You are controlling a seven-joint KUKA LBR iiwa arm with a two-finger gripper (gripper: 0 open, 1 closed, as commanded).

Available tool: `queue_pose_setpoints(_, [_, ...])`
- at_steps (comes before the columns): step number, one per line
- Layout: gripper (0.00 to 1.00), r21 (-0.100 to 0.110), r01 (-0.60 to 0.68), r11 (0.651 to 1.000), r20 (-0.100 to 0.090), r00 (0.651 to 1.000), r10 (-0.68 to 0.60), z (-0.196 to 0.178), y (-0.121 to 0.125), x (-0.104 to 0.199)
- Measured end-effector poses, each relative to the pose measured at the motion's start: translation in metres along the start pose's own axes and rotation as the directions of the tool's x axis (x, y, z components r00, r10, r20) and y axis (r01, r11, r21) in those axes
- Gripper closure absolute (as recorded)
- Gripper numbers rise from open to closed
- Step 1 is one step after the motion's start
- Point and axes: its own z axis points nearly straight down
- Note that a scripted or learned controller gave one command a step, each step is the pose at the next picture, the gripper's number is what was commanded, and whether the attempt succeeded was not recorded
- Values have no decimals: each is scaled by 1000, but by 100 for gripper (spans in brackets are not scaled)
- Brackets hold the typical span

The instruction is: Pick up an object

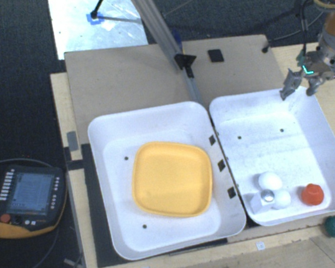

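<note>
Claw [299, 83] spread, empty, over right white bin [316, 114] far corner; small red plastic cup [313, 194] ungrasped. Pick not begun.

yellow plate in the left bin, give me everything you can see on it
The square yellow plastic-looking plate has rounded corners, a raised rim and a shallow flat well. It lies flat, right side up, turned slightly askew to the walls of the left white bin, roughly at the middle of the floor. It looks plain and matte, with nothing on it and nothing touching it but the bin floor.
</note>
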Motion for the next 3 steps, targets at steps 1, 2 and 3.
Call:
queue_pose_setpoints(1, [0,0,0,1000,0,1000,0,0,0,0])
queue_pose_setpoints(2, [0,3,1,1000,-1,1000,-1,43,3,4])
queue_pose_setpoints(3, [0,5,-1,1000,-1,1000,1,100,4,-4])
